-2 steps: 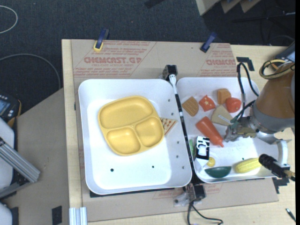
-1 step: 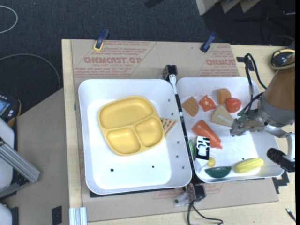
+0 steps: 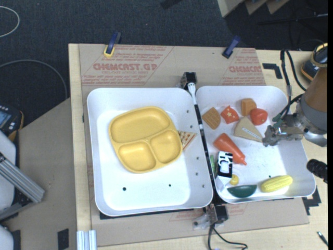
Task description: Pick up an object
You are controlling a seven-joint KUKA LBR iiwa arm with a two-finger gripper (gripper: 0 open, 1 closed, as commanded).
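Grey arm (image 3: 315, 105) with an orange band above the wrist — small dark metal gripper (image 3: 271, 135) at its tip

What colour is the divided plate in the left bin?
Yellow; the divided plate shows in the camera view.

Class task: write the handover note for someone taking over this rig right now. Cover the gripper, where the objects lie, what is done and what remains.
Gripper: low over the right bin, beside the pale wedge; nothing visibly held.
Right bin items: cracker, red pieces and, orange block, carrot, black-and-white item, dark green piece, corn.
Left bin: yellow divided plate, a waffle-like piece at its edge.
Done: nothing picked yet.
Left: grasp and lift one object.
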